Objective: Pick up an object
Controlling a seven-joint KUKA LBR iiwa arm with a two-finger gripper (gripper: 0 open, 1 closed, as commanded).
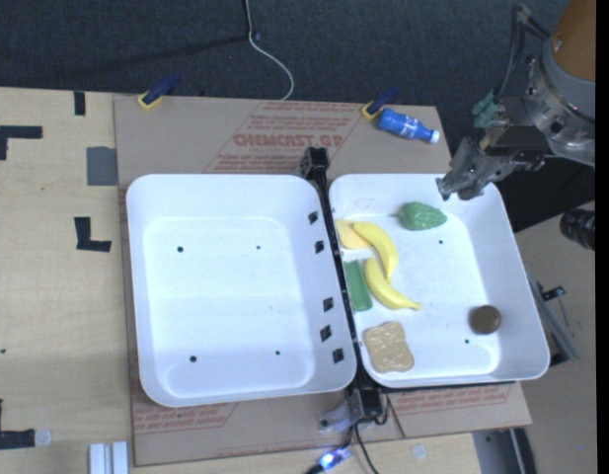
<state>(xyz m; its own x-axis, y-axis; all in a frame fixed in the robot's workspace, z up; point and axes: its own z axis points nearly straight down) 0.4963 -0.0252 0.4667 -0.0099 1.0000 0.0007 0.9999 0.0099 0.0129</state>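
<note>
Hovering over the right bin's [511,255] far rim, my pincer [460,188] hangs above nothing; its opening I cannot tell. At its seven o'clock, near, lies one green lump [420,216]. Farther on: two bananas [381,265], one green stick [357,286], one cracker [388,347], one brown ball [485,319]. My arm [561,77] slants in from two o'clock.

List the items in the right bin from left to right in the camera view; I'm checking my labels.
Green stick → banana → green leafy piece → brown ball.

Yellow banana [381,265], green leaf [421,215], brown ball [485,319], white bins [151,294].
</note>
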